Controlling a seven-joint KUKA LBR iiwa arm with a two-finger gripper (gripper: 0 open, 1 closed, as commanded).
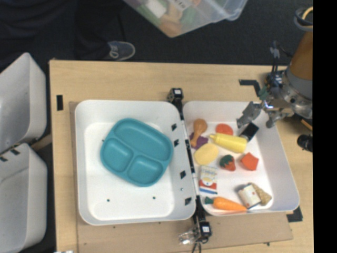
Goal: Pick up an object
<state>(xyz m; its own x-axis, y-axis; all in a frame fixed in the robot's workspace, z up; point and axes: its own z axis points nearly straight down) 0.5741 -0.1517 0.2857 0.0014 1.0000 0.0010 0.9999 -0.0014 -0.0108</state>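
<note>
My gripper [247, 124] hangs over the upper right part of the right bin [281, 162], just right of a yellow bottle [229, 142] lying on its side. Its two fingers stand apart, open, with nothing between them. A red piece [224, 129] lies close to the left of the fingertips. Lower in the bin are a yellow lemon [206, 153], a red-and-green fruit [227, 162], an orange-red block [249, 161], a small carton [209, 177], a carrot [228, 204] and a tan roll [254, 195]. A brown drumstick shape [199, 126] lies at the bin's upper left.
The left bin [89, 194] holds a teal divided plate [137, 151]. Black clips [175, 95] sit along the seam between the bins. A clear plastic box [184, 4] hangs at the top of the view. The arm's wrist [295, 88] comes in over the bench's right edge.
</note>
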